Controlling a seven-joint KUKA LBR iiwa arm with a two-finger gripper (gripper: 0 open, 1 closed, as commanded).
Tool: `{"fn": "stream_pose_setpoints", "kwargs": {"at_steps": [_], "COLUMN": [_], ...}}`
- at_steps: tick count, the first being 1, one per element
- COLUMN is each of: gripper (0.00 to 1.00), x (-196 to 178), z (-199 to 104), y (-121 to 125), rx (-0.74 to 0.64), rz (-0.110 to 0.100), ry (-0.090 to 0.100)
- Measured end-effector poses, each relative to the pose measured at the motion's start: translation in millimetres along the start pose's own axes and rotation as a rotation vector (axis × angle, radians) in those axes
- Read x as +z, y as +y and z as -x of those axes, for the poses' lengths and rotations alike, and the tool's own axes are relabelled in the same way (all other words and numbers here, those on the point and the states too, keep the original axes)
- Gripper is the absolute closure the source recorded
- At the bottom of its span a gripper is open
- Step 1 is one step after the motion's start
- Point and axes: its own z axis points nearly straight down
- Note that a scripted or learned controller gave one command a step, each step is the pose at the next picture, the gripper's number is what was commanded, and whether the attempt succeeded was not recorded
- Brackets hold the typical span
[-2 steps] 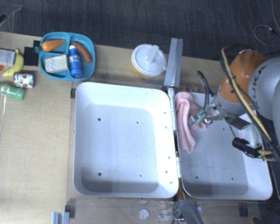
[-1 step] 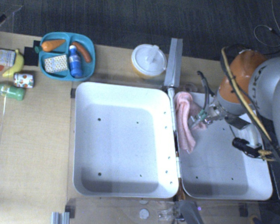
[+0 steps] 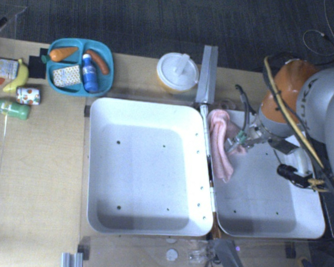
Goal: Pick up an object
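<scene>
Risk 1: claw catches just the thin right edge of the pink cloth. Soft fabric, so a shallow nip prob slips out on the lift.
Cause: claw sits at the cloth's right fringe, not over its bulk, which is further left.
Risk 2: claw closes on air beside the cloth and comes up w/ nothing.
Cause: cloth is flat and limp, and its edge near the claw looks low, w/ little to bite on.
Risk 3: bump or scrape on the bin wall if the arm shifts left to get more fabric.
Cause: cloth is bunched along the left wall of the right bin, right by the rim shared w/ the left bin, so not much room on that side.
Risk 4: cloth hangs long once raised, then drags or snags on the rim.
Cause: it's a long strip running up-down in view, and a grab near the mid-upper part leaves a tail.
Claw state: can't tell from this slant whether it's wide, narrow or holding anything; too small and partly masked by the wrist.
Cloth location: right bin, left side, along the wall, upper end near the far corner, lower end about mid-bin.
Cloth vs claw: cloth is left of the claw. A pink fold reaches right to just below the claw; touching or just beside, can't say which.
Other: the items on the worktop at far left are well apart from the claw.
</scene>
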Motion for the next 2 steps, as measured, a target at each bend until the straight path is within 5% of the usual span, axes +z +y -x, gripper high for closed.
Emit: {"fn": "stream_pose_setpoints", "kwargs": {"at_steps": [2], "gripper": [0.00], "x": [0.0], "z": [0.0], "y": [0.0], "rx": [0.000], "rz": [0.000], "ry": [0.000]}}
